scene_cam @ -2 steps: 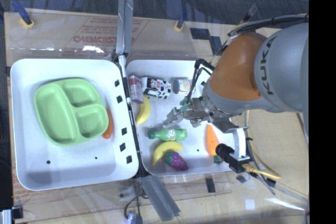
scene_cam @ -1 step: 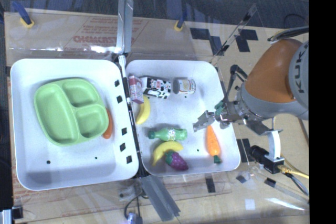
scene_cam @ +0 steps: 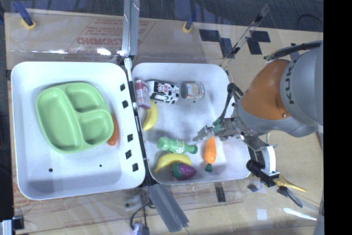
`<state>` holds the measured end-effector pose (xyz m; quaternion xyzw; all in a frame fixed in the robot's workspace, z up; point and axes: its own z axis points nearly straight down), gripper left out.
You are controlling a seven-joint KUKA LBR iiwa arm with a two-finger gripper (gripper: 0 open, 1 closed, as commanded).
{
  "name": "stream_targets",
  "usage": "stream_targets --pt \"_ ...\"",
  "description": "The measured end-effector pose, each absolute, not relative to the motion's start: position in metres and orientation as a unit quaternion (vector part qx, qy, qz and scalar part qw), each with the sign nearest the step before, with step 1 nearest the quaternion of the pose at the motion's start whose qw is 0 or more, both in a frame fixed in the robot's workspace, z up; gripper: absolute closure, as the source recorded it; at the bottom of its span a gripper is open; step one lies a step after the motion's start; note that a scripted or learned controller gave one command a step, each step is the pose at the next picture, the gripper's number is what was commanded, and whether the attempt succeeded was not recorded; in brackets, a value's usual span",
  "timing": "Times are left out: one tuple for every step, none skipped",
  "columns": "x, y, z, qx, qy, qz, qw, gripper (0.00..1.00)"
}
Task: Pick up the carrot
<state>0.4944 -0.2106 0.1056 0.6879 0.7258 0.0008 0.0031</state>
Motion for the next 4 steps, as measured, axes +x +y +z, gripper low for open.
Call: stream_targets --pt "0.477 -0.209 0.092 0.664 0.747 -0.0001 -0.002 0.00" --pt "0.528 -0.186 0.163 0.658 0.753 -0.0003 -0.001 0.00" --pt "0.512 -0.210 0.091 0.634 0.774 -0.0004 -0.001 0.00" --pt "0.512 -0.210 0.101 0.632 0.775 -0.0008 -0.002 1.00"
